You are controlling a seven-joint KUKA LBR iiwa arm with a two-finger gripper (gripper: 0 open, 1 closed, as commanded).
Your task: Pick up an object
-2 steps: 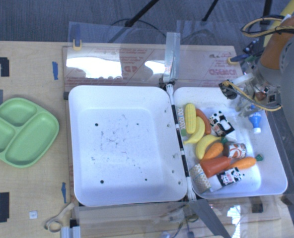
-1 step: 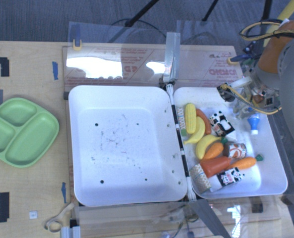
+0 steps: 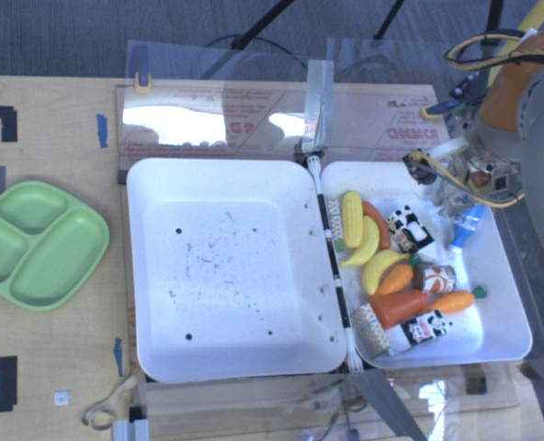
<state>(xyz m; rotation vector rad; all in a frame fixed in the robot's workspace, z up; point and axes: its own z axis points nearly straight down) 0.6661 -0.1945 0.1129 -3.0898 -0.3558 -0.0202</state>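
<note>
The right bin (image 3: 506,333) holds a heap of toy food. In it lie a yellow corn cob (image 3: 352,215), a banana (image 3: 365,246), an orange carrot (image 3: 452,301), a red-orange piece (image 3: 399,307) and two black-and-white cow figures (image 3: 408,229) (image 3: 427,327). A small blue object (image 3: 466,225) lies near the bin's far right side. My gripper (image 3: 454,175) hangs over the bin's far right corner, above and just beyond the blue object, amid cables. I see nothing held in it.
The left bin (image 3: 162,186) sits beside the right one, with a metal divider post (image 3: 318,108) behind their shared edge. A green divided plate (image 3: 38,243) rests on the bench at the far left. A clear panel stands behind both bins.
</note>
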